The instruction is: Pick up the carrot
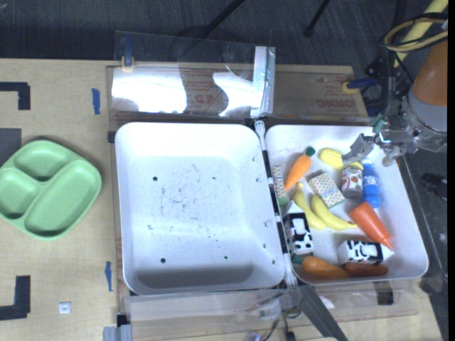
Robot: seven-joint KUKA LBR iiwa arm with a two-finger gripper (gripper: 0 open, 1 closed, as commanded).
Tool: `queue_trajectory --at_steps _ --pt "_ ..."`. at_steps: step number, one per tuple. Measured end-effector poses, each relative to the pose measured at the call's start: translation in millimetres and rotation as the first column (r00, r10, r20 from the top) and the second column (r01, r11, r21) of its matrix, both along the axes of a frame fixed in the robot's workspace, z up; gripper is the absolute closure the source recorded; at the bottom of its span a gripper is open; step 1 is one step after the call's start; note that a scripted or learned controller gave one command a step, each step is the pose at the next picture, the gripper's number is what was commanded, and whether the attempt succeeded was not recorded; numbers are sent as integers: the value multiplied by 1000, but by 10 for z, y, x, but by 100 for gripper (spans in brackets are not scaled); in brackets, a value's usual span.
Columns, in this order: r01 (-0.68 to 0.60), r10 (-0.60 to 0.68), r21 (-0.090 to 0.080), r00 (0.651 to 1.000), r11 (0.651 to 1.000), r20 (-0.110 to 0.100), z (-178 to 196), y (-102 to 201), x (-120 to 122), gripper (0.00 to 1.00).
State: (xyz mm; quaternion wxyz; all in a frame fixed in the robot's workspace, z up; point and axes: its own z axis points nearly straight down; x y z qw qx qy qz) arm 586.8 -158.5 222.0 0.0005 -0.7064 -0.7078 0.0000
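Item: gripper, fingers apart and empty, hovering over the far right of the right bin. We judge this the approach step. Next it must travel left and descend onto the carrot, lying far-left in that bin beside a banana.
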Motion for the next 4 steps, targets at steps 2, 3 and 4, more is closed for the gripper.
queue_trajectory --at_steps 2,3,4 --pt "39 -39 -1 999 999 4 -1359 576 630 0" --pt "37 -37 -3 999 999 9 -1240 579 645 100" --pt "186 -186 -1 983 983 1 -32 783 464 100"
